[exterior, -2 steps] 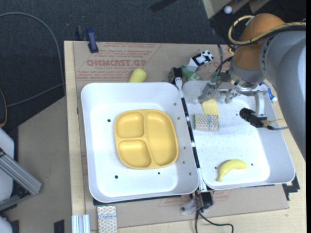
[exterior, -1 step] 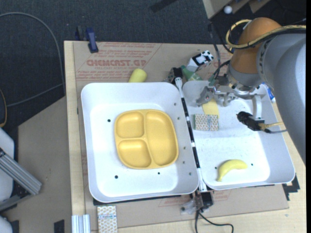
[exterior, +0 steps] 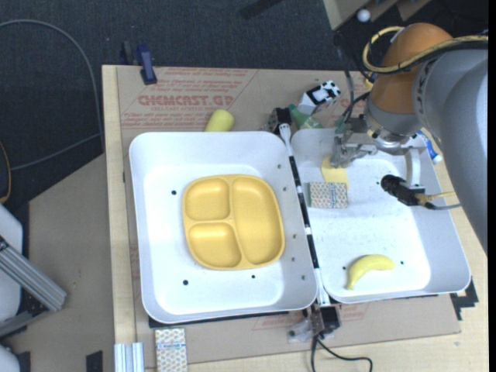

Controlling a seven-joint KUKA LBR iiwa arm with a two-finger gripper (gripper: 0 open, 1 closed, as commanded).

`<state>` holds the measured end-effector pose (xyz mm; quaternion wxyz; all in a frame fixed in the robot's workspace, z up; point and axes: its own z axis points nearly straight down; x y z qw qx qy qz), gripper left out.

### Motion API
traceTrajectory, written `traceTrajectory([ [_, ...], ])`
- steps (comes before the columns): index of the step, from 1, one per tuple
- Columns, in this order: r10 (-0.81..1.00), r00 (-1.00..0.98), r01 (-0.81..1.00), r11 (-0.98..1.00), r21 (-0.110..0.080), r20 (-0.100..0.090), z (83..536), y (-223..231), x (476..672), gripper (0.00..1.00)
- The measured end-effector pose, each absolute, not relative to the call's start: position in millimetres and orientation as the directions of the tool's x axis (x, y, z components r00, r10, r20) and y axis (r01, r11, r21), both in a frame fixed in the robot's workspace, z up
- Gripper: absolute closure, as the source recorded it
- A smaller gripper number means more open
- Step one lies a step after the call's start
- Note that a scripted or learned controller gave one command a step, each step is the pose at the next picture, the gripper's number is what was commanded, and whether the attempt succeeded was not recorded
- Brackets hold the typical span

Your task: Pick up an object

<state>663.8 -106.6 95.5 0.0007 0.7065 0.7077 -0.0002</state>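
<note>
**Yellow block under my gripper in the right bin**

Yellow and flat, a small square foam-like block (exterior: 335,173) lies on the floor of the right shallow white plastic bin (exterior: 434,262), in its far left part, close to the divider between the two bins. My two-finger gripper (exterior: 342,155) hangs directly over it, the metal tip at the block's far edge. From this slanted angle I cannot tell whether my fingers are apart or together, nor whether they touch the block.

Just beside the block, on its near side, lies a small square packet with a pale speckled print (exterior: 328,195), touching or nearly touching the block's corner. Farther toward the near edge of the same bin rests a curved yellow toy banana (exterior: 367,268), well apart from the other two. A black cable fitting (exterior: 398,188) hangs off my wrist over the bin's middle.

My grey arm with its orange band (exterior: 407,60) comes in from the right above the bin's far corner.

The left shallow white bin (exterior: 155,285) holds a yellow plastic plate with three compartments (exterior: 232,222), lying flat near its centre.

Beyond the bins, on the cardboard-coloured bench top (exterior: 186,95), sit a small yellow rounded object (exterior: 220,120) and a blue clip (exterior: 145,64) at the far edge.
</note>
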Motion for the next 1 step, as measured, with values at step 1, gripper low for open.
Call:
traceTrajectory([
  [1, 1.0, -0.002, 1.0, 0.002, 0.0, -0.001, 95.4, -106.6, 663.7, 0.0],
])
